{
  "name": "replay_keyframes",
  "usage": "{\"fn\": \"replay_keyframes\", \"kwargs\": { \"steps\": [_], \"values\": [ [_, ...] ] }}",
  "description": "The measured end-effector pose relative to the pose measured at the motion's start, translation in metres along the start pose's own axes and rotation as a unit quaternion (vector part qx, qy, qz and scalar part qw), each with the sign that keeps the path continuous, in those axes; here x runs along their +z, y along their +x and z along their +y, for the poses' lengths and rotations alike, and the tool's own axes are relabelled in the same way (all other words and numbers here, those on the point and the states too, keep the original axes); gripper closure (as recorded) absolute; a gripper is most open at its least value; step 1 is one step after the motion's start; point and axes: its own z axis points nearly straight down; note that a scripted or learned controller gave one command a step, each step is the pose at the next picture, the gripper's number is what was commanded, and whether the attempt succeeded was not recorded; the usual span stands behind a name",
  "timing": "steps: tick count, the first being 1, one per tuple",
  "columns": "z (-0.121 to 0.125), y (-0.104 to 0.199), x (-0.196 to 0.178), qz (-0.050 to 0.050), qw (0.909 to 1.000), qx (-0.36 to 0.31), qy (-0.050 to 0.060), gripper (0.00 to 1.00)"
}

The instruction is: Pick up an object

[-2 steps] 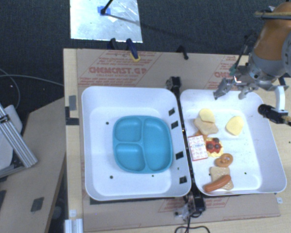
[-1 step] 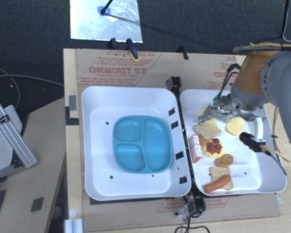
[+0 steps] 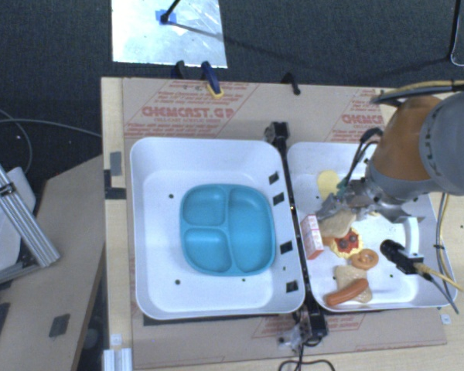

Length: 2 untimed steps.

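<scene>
We see the pincer [image 3: 342, 204] low in the right bin [image 3: 427, 296], over the toast [image 3: 336, 226]; whether it is spread or pinching, we cannot tell. A blue plate [image 3: 226, 229] lies left of that bin.

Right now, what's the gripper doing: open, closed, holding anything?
Gripper: down in the right bin over the toy food; open or shut cannot be told.

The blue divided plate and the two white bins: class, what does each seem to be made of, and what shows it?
Blue divided plate: probably moulded plastic, one even colour with softly rounded compartments and a mild sheen. White bins: likely thin formed plastic, smooth, with rounded corners and a raised rim; the exact material cannot be confirmed.
</scene>
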Motion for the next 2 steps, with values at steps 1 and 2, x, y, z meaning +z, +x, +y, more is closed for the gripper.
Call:
{"fn": "replay_keyframes", "kwargs": {
  "steps": [1, 2],
  "values": [
    [-0.020, -0.032, 0.000, -0.001, 1.0000, 0.001, -0.001, 0.00],
    [-0.018, -0.030, -0.012, -0.001, 1.0000, 0.000, -0.004, 1.00]
  ]
}}
